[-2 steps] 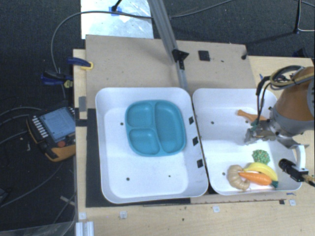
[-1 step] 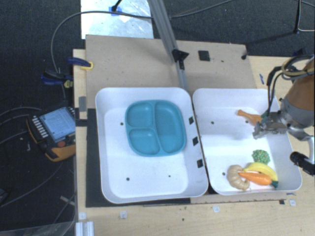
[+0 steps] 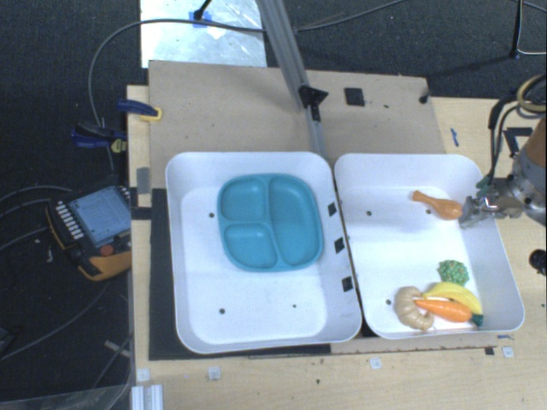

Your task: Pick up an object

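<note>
plate (image 3: 271,221) in left bin (image 3: 197,314), toys right

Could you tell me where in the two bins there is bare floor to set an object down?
Left bin: open floor in front of the blue divided plate, toward the near wall. Right bin: bare middle, between the drumstick by the claw and the near-right corner, where broccoli, banana, carrot and a tan piece crowd together.

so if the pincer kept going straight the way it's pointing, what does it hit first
Probably the toy chicken drumstick. The pincer points left across the right bin, and the drumstick lies just past its tip. Height is hard to judge from above, so it might pass over it.
</note>
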### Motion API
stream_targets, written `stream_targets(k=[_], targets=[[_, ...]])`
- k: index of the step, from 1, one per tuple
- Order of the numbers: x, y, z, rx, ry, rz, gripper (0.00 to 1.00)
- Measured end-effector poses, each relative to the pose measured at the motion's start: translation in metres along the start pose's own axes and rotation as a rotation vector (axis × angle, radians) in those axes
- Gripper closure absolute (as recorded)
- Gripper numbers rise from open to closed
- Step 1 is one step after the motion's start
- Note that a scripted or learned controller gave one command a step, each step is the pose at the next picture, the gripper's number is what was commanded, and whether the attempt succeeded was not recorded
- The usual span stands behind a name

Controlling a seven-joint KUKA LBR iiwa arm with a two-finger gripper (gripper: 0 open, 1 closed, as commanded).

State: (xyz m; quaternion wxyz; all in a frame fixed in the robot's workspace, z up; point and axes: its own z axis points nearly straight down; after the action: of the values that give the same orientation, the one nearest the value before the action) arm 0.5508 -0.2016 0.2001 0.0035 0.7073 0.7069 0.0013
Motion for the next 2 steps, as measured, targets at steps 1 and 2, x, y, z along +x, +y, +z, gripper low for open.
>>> stream_targets(k=[1, 2], targets=[[0.000, 0.001, -0.022, 0.003, 0.002, -0.005, 1.00], [0.042, 0.024, -0.020, 0.002, 0.003, -0.010, 1.00]])
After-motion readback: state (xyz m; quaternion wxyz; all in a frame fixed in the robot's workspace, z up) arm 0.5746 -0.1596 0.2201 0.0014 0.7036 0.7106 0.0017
